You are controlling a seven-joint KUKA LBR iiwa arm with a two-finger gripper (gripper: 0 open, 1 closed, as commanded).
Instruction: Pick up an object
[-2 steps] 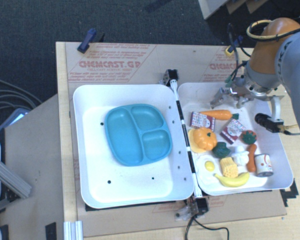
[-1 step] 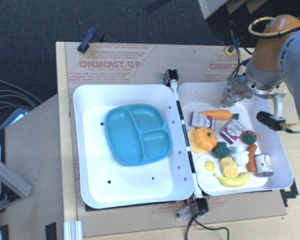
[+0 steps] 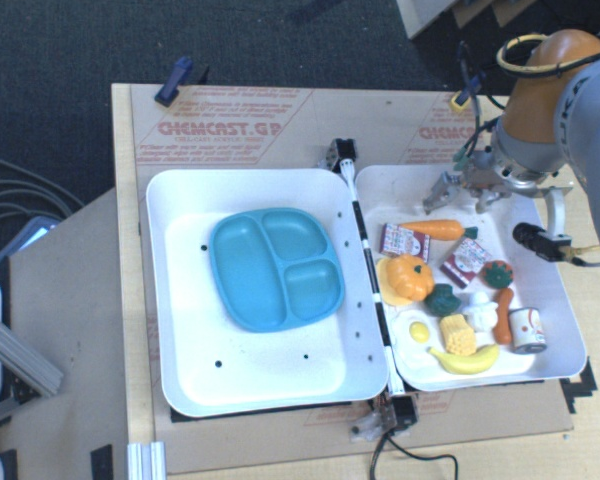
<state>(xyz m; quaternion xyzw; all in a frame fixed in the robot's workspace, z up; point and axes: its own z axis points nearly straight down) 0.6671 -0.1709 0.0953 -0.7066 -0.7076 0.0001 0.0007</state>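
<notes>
In the camera view, the worktop (image 3: pixel 280 128) carries two shallow white bins side by side. The left bin (image 3: pixel 180 218) holds just a blue divided plate (image 3: pixel 277 266), lying flat near its middle, so it looks like the place for drop-offs. The right bin (image 3: pixel 560 318) holds the toy food, crowded together: a carrot (image 3: pixel 435 230), a small red carton (image 3: pixel 397 240), an orange pumpkin (image 3: pixel 408 278), broccoli (image 3: pixel 442 300), a corn cob (image 3: pixel 458 336), a banana (image 3: pixel 465 360), a fried egg (image 3: pixel 416 332) and a small tin (image 3: pixel 526 330).

The gripper (image 3: pixel 467 190) hangs over the far end of the right bin, just beyond the carrot, probably lining up a pick there. Its jaws look slightly apart with nothing between them.
</notes>
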